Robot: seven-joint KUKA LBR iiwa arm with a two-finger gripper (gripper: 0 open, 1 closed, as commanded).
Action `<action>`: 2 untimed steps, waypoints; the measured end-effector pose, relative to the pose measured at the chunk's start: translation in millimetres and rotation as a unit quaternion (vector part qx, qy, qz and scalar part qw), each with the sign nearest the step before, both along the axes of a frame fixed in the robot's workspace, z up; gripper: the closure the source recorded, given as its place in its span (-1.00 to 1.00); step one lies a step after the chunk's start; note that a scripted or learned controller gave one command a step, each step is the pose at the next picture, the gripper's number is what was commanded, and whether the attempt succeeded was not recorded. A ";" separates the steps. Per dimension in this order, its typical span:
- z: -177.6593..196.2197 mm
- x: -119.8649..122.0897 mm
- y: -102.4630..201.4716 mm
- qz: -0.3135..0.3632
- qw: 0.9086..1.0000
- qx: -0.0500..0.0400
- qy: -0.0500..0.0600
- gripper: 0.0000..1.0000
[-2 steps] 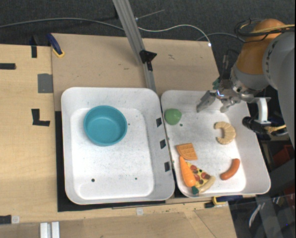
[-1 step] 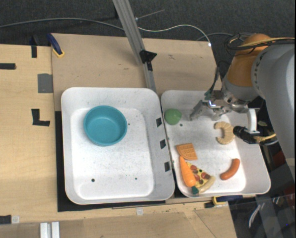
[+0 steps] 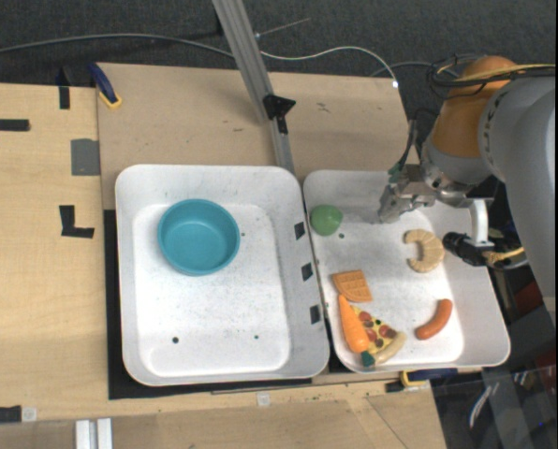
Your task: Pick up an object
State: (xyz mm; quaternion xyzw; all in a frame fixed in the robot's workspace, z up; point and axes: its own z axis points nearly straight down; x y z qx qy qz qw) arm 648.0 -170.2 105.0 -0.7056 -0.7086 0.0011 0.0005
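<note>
On the surface (image 3: 185, 129) I see the left bin (image 3: 213, 344) holding a blue bowl (image 3: 198, 237). The right bin (image 3: 476, 344) holds a croissant (image 3: 425, 250), carrot (image 3: 354, 325), sausage (image 3: 433, 320), pizza slice (image 3: 385, 339), cracker (image 3: 352, 285) and green ball (image 3: 326, 219). My claw (image 3: 394, 206) hangs over the right bin's far end, near the croissant, holding nothing; I cannot tell its state.
</note>
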 end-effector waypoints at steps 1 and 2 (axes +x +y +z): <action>62.9 6.0 2.1 -0.001 1.000 0.000 -0.004 1.00; 100.4 7.0 2.5 -0.001 1.000 0.000 -0.003 1.00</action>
